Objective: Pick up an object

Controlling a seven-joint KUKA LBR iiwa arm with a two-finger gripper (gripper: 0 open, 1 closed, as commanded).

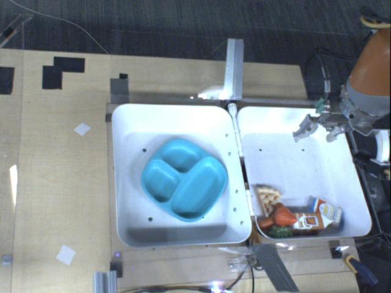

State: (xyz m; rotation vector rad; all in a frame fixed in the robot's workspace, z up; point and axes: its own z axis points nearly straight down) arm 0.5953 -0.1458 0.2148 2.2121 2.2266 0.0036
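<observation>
gripper spread above the right bin, objects grouped at its near edge

the gripper (317, 130) hangs over the far right part of the right bin (305, 170), close to that bin's far right corner. its two fingers (301, 131) stand apart with a clear gap between them, and nothing sits in that gap. above it the arm shows its orange band (372, 66) and grey wrist at the right edge of the bench (55, 182).

the things to pick lie well apart from the gripper, bunched along the near edge of the right bin. a waffle-like piece (269, 196) sits nearest the divider between the bins. just beside it, toward the near edge, lies a red toy vegetable (282, 214) with a small green piece (281, 231) touching it at the bin's near wall. a small carton (317, 217) with orange and white print lies on its side to the right of these, touching the red piece and reaching toward the near right corner. the middle of the right bin's floor is bare white.

the left bin (128, 139) holds a blue divided plate (183, 179) with three compartments, set near the middle of that bin and a little tilted toward its near right corner. a metal post (234, 69) stands at the far edge where the two bins meet. black tape marks (61, 71) lie on the far left part of the bench.
</observation>
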